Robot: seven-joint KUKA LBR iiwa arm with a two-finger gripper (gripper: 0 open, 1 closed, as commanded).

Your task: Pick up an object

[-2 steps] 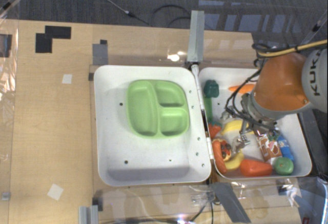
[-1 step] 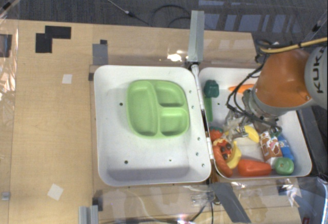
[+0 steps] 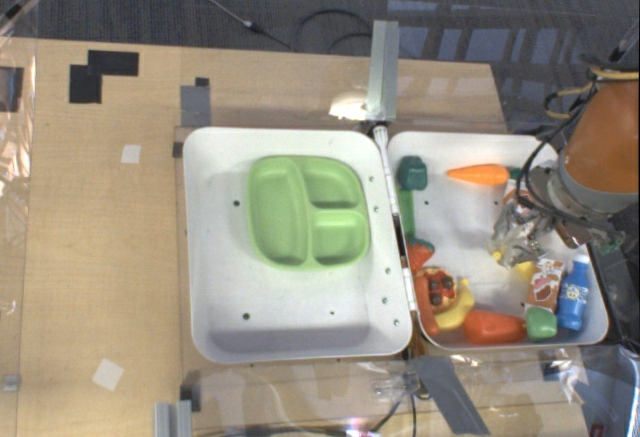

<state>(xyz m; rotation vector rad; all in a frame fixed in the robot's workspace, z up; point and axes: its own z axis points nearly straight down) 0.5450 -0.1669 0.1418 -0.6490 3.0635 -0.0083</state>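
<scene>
Pale wood bench (image 3: 90, 255) is carrying two shallow white bins side by side, with dark carpet lying beyond its far edge; the left bin (image 3: 215, 315) is holding a green divided plate (image 3: 306, 211), sitting flat near its middle; the right bin (image 3: 455, 215) is holding the toys: an orange carrot (image 3: 478, 175) lying near the far wall, a dark green piece (image 3: 411, 172) beside the dividing wall, a red and yellow cluster (image 3: 443, 293) near the front, a red pepper (image 3: 492, 327), a small green piece (image 3: 541, 323), a blue bottle (image 3: 574, 295) and a small carton (image 3: 545, 283); the gripper (image 3: 517, 237) is hanging low over the bin's right half, just beside the carton; whether its fingers are spread or pressed together I cannot tell.
</scene>
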